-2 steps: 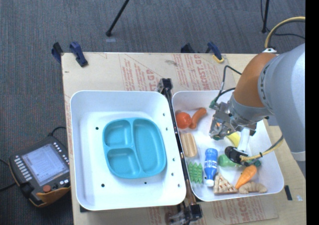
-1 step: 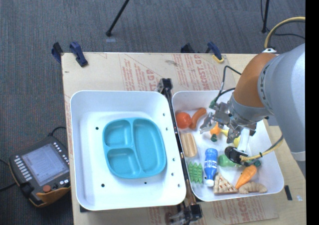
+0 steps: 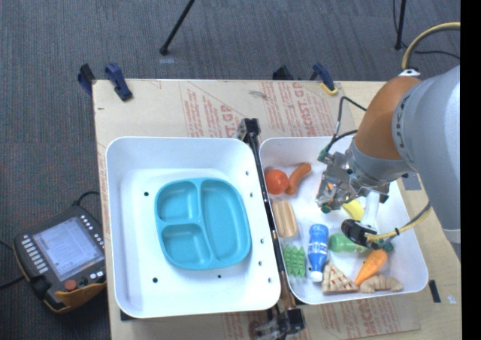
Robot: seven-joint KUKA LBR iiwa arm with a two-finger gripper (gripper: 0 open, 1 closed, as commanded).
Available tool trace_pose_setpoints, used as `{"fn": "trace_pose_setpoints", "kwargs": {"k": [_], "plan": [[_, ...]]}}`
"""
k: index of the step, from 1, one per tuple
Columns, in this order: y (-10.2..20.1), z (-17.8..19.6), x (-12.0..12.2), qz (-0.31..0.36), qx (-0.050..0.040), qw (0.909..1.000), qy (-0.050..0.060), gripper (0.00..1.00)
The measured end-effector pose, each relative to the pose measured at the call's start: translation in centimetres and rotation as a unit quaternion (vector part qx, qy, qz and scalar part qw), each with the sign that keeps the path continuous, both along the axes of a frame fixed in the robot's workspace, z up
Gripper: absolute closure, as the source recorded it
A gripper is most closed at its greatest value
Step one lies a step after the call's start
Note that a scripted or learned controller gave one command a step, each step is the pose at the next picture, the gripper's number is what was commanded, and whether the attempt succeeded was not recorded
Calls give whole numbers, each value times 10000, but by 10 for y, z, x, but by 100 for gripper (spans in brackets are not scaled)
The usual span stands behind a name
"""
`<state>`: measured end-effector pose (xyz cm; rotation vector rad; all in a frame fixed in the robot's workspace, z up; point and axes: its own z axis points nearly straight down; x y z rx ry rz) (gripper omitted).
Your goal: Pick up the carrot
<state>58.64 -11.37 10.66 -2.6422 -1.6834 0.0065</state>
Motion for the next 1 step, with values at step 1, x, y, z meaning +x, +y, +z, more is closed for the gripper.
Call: {"fn": "trace_pose_setpoints", "kwargs": {"k": [1], "plan": [[6, 144, 16, -1589, -28, 9873, -25, 100]]}}
